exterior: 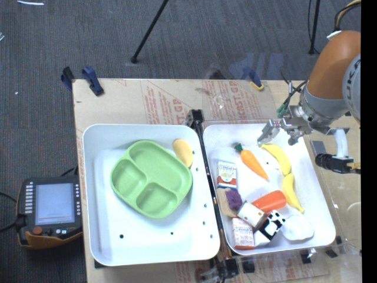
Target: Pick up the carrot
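Carrot (pixel 254 163) lies in right bin (pixel 315 175), green top toward the far wall; banana (pixel 278 158) just beside it; claw (pixel 280 132) hovers open above the bin's far edge, holding nothing.

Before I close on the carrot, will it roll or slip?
The carrot looks like smooth, stiff plastic, so it may slip from the gripper. Its tapered, round body would likely roll if nudged. The banana lies close beside it and could get bumped.
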{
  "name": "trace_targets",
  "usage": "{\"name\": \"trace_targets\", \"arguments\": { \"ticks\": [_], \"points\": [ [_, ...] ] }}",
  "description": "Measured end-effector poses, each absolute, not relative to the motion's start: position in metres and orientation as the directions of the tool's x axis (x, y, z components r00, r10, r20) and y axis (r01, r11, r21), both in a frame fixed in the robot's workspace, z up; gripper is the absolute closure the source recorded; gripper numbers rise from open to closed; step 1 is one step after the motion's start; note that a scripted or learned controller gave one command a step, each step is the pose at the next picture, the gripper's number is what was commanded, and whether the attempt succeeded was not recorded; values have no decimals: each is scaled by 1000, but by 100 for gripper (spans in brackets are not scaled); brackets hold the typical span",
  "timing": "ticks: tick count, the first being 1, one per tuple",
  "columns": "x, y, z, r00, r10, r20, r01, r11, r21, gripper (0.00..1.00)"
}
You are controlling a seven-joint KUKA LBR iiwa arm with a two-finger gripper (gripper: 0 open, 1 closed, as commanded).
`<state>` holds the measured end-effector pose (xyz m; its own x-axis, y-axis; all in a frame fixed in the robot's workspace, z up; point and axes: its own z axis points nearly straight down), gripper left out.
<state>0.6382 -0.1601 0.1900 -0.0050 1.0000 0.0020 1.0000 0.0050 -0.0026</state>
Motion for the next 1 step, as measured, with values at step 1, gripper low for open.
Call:
{"name": "trace_targets", "arguments": {
  "ticks": [1],
  "points": [
    [634,-113,84,22,1000,2,1000,-22,-8,0]
  ]
}}
